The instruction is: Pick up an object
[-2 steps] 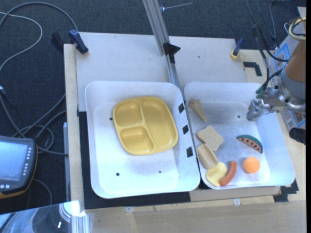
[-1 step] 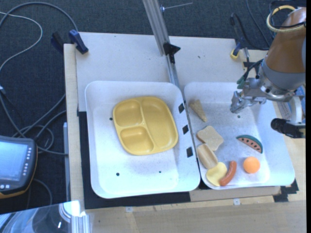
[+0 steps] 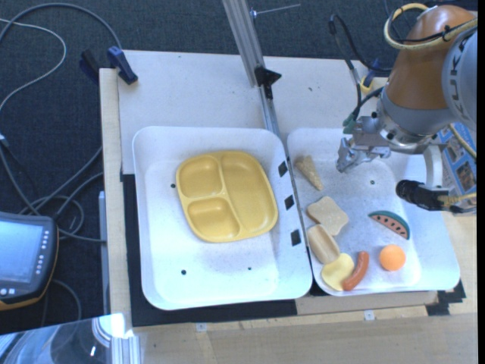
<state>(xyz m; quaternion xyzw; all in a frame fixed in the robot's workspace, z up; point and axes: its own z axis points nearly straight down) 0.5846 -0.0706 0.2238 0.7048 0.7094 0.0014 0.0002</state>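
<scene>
The right bin [image 3: 447, 268] holds several toy foods: a tan cone-shaped piece [image 3: 308, 171], a bread slice [image 3: 327, 214], a bun [image 3: 323, 243], a yellow banana piece [image 3: 336, 272], a red sausage [image 3: 356, 270], an orange [image 3: 392, 258] and a watermelon slice [image 3: 389, 224]. My gripper [image 3: 347, 160] hangs over the far part of the right bin, a little right of the cone piece and apart from it. I see nothing held in it.
A yellow divided plate [image 3: 225, 196] lies in the left bin [image 3: 155, 279]. A metal pole [image 3: 250, 44] slants down to the seam between the bins. A black part [image 3: 419, 194] on the arm juts over the right bin's right side.
</scene>
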